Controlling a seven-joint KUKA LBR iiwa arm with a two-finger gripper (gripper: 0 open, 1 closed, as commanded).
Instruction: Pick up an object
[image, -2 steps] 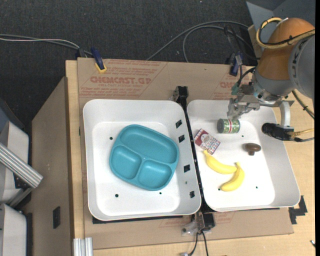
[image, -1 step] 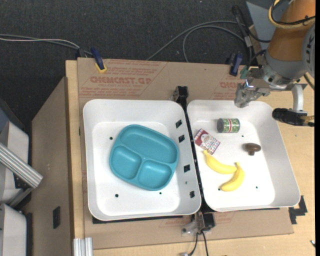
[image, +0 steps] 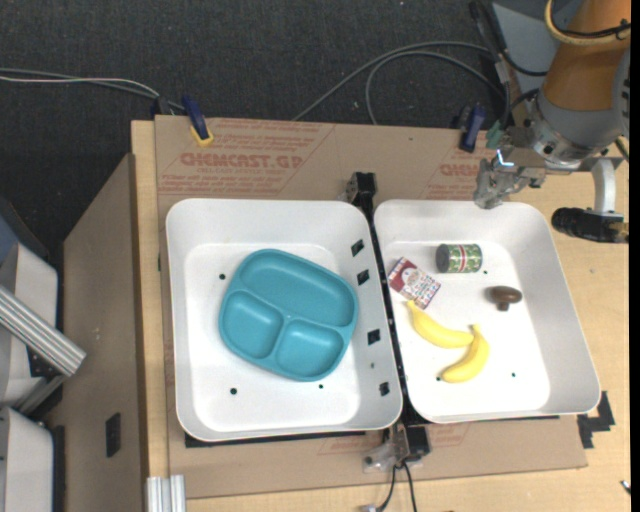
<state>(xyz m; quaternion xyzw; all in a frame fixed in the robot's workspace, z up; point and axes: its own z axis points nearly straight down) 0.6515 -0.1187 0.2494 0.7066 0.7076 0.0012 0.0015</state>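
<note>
The right bin (image: 560, 300) holds a small green can (image: 459, 258) lying on its side, a red and white packet (image: 414, 282), a small brown lump (image: 504, 297) and two yellow bananas (image: 438, 330) (image: 468, 362) touching each other. A teal divided plate (image: 288, 313) lies in the left bin (image: 190, 300). My gripper (image: 492, 190) hangs over the back rim of the right bin, behind and a little right of the can, apart from every object. Nothing shows in its grasp.
A black divider with clips (image: 372, 290) runs between the two bins. Blue clamps (image: 198, 122) (image: 471, 128) hold the cardboard sheet at the back. Cables (image: 420, 60) trail over the dark floor behind the bench.
</note>
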